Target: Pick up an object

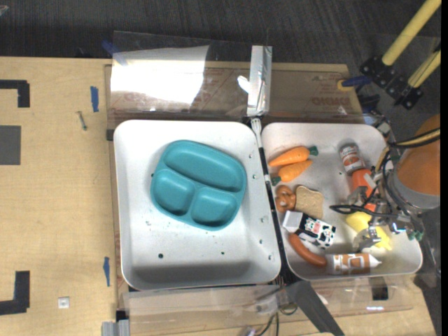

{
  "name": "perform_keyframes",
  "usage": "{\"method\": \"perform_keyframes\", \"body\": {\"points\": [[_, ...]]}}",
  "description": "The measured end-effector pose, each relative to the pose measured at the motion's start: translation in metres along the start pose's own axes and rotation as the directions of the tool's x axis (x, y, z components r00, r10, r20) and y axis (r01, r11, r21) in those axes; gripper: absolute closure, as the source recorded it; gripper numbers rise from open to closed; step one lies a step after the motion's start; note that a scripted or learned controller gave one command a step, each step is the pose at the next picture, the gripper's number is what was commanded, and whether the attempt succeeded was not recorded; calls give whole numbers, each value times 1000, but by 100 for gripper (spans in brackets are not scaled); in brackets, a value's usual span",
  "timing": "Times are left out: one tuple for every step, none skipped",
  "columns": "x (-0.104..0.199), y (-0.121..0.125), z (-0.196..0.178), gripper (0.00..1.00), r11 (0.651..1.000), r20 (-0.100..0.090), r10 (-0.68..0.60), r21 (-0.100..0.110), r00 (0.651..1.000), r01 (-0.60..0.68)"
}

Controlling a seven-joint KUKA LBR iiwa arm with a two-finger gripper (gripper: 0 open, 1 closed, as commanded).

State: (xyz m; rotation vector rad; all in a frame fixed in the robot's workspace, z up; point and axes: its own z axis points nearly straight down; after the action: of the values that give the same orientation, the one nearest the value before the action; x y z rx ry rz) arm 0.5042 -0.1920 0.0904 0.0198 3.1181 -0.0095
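The right bin (pixel 329 133) holds several toy foods. Two carrots (pixel 290 161) lie at its upper left, with a pretzel (pixel 283 199) and a bread slice (pixel 310 201) below them. A cow-patterned carton (pixel 320 232) and a red sausage (pixel 306 251) lie lower down. A small bottle (pixel 348 155) is at the top right, and a bottle with an orange label (pixel 355 261) lies along the front wall. My gripper (pixel 371 221) is low in the bin's right side, just over a yellow lemon (pixel 356 221) and a yellow piece (pixel 379 240). Cables and the wrist hide its tip.
The left bin (pixel 133 208) holds a teal divided plate (pixel 198 183). A clear plastic sheet (pixel 161 82) and a metal divider (pixel 259 79) stand behind the bins. Yellow-handled tools (pixel 406 33) lie at the top right. The arm's orange band (pixel 423 170) overhangs the right bin's edge.
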Motion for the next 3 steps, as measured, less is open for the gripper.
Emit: {"method": "perform_keyframes", "body": {"points": [[7, 0, -2, 0, 1000, 13, 4, 2, 1000, -4], [11, -9, -4, 0, 1000, 19, 6, 0, 1000, -6], [9, -7, -5, 0, 992, 22, -129, 5, 991, 129]]}}
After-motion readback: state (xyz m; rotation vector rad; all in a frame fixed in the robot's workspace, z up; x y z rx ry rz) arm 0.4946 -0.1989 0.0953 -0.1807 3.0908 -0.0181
